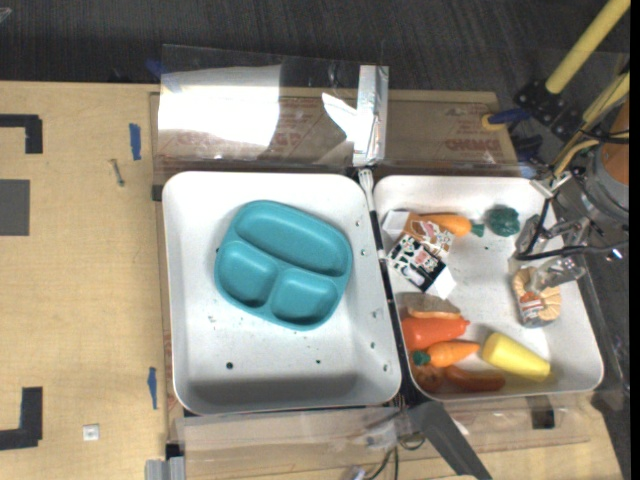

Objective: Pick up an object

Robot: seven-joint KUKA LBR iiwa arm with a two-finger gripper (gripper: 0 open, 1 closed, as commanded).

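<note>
1. The job is to pick up one thing. The step now looks like the reach: the hand [548, 256] is low over the right bin [592, 366], at the bin's side nearest the arm.
2. I cannot tell if the hand is open or closed. It is a tangle of thin metal bits and wires from up here. I see nothing held in it.
3. The closest thing to the hand is a small tan thing [537, 304]. It sits just beside the hand, a bit toward the front of the bench. I cannot tell if the hand touches it. My guess is that this is the thing it wants.
4. A yellow toy [515, 356] lies near the hand, further toward the front.
5. A little teal blob [503, 220] is near the hand too, on the side away from the arm and toward the back.
6. Further from the hand, across the bin, are a black-and-white box [418, 258] and some orange carrot toys [447, 352].
7. Well away from the hand is the left bin [200, 368]. A blue plate [283, 262] lies in it.
8. Next, I think the hand must line up right over the small tan thing, go down around it, squeeze, and lift straight up.
</note>
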